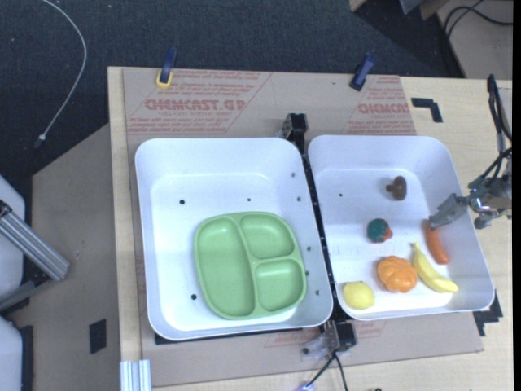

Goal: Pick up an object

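Entering from the right, the tool [446,213] is poised above the carrot [436,244] in the right bin [358,153]; its opening cannot be told, and nothing is seen gripped.

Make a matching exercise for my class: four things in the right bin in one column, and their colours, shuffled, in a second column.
Things:
1. banana
2. carrot
3. lemon
4. small round object near the back of the right bin

Colours:
A. brown
B. pale yellow, round
C. orange-red
D. yellow, long and curved

Pairs: 1-D, 2-C, 3-B, 4-A
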Motion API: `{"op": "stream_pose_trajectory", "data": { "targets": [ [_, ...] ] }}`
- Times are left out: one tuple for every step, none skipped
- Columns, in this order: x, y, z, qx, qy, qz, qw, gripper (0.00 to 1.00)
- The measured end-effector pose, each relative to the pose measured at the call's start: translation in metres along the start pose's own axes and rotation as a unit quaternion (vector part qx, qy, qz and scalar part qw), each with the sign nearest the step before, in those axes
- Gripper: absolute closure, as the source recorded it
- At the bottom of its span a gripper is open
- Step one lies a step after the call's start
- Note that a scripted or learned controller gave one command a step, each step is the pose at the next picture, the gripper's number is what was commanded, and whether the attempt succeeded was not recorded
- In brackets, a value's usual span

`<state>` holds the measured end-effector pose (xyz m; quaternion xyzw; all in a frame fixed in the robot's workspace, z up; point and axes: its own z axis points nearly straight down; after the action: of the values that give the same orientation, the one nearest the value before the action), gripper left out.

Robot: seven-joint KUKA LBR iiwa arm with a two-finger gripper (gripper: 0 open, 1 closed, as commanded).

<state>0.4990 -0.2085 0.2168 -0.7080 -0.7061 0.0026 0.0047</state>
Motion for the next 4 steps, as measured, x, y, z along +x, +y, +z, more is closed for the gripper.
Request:
{"op": "stream_pose_trajectory", "data": {
  "targets": [
    [0.0, 0.003, -0.005, -0.005, -0.002, -0.002, 1.0, 0.0],
    [0.002, 0.001, 0.055, -0.005, -0.001, -0.001, 1.0, 0.0],
    [0.004, 0.0, 0.098, -0.002, 0.0, -0.001, 1.0, 0.0],
    [0.004, 0.0, 0.134, -0.003, -0.001, -0.001, 1.0, 0.0]
  ]
}}
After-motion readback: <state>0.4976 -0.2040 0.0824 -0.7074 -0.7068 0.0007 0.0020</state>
